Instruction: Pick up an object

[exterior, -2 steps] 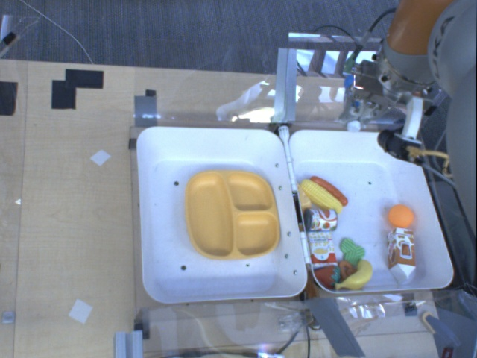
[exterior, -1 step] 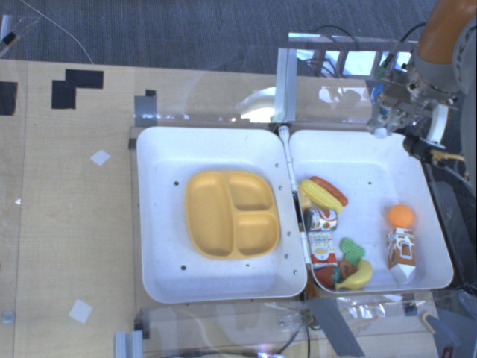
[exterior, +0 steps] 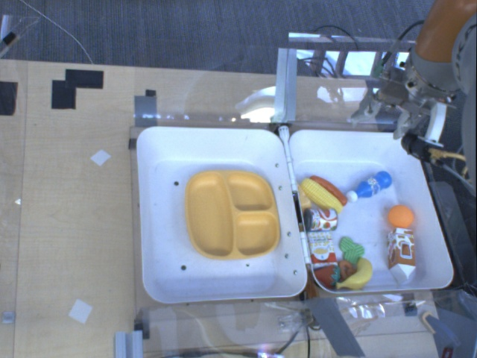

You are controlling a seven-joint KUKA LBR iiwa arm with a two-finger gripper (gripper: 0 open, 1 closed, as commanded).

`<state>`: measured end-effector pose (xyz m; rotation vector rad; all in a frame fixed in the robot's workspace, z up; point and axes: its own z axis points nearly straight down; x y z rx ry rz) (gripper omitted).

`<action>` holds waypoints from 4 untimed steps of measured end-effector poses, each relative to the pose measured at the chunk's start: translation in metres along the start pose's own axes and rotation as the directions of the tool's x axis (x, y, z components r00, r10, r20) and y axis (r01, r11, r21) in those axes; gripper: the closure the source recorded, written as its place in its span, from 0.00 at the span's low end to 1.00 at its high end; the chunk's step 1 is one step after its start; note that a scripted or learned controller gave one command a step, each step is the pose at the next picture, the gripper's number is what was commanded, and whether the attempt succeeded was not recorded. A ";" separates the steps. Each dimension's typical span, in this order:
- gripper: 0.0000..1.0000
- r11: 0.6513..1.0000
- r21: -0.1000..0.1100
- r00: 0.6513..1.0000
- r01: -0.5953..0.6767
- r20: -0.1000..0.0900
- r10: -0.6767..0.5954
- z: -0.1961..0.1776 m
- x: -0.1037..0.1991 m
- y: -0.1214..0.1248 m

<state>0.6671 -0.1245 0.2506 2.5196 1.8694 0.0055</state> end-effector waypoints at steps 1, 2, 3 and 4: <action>0.00 0.997 0.012 0.997 0.079 0.002 -0.079 0.109 -0.068 0.014; 0.00 0.967 -0.006 0.967 0.253 0.001 -0.253 0.161 -0.051 -0.010; 1.00 0.966 -0.004 0.966 0.258 0.001 -0.258 0.151 -0.050 -0.010; 1.00 0.994 0.000 0.994 -0.108 -0.002 0.108 0.129 -0.021 -0.014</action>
